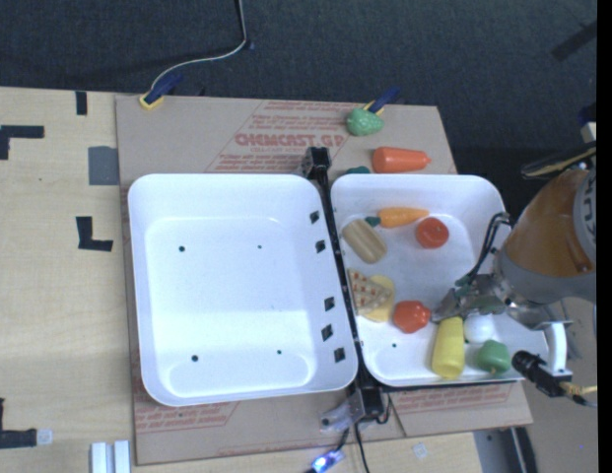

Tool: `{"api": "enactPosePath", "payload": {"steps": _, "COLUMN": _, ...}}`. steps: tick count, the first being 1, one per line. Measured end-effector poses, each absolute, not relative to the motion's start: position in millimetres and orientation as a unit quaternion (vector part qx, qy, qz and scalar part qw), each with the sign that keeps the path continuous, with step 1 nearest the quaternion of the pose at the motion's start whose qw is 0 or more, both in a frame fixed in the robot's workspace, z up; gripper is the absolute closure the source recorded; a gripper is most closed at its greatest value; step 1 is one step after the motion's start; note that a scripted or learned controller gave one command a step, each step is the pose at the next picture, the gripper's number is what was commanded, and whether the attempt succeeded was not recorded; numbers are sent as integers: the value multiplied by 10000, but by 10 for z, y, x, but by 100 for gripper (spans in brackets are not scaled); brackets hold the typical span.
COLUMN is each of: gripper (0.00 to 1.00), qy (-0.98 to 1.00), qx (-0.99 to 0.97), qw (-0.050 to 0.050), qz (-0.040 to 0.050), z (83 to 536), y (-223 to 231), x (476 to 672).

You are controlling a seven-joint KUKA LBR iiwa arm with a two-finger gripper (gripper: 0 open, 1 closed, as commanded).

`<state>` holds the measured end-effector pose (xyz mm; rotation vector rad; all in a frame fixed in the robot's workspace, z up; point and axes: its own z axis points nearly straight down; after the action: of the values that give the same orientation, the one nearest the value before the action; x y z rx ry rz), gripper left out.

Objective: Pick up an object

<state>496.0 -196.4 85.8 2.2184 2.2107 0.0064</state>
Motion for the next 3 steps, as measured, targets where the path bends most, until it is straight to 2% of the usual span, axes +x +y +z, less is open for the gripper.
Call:
{"api": "enactPosePath", "payload": {"steps": 1, "gripper": 100, "qy": 7076, "qx": 7066, "qw": -10, "qz": 5, "z": 851, "y": -2231, "x": 5167}}
{"api": "enactPosePath", "payload": {"steps": 2, "gripper": 100, "qy": 7068, "qx": 7074, "qw": 2, "qz": 5, "z": 1366, "y": -2131, "x": 4827}}
{"api": "enactPosePath", "payload": {"steps": 3, "gripper": 100, "qy": 7079, "qx": 7063, "qw": 7, "qz": 6, "z": 1730, "y": -1992, "x": 4843}}
